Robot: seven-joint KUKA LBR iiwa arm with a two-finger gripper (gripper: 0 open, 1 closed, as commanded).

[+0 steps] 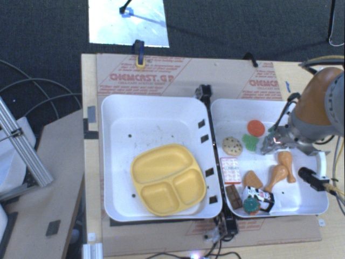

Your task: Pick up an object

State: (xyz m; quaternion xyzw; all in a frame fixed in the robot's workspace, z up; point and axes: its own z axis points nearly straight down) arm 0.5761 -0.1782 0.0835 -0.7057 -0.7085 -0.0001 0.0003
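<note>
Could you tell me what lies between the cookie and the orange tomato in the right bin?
In the camera view, a green toy piece lies between the cookie and the orange tomato.

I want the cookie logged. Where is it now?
The cookie lies in the right bin, near its left wall, left of the green toy and above the red-and-white card.

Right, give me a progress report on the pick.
Done: the grey arm has reached into the right white bin, with its gripper low beside the green toy piece and orange-red round toy. In hand: nothing visibly lifted; its grip can't be judged. Left: closing on an item and raising it. The tan drumstick toys and speckled cookie lie untouched.
</note>
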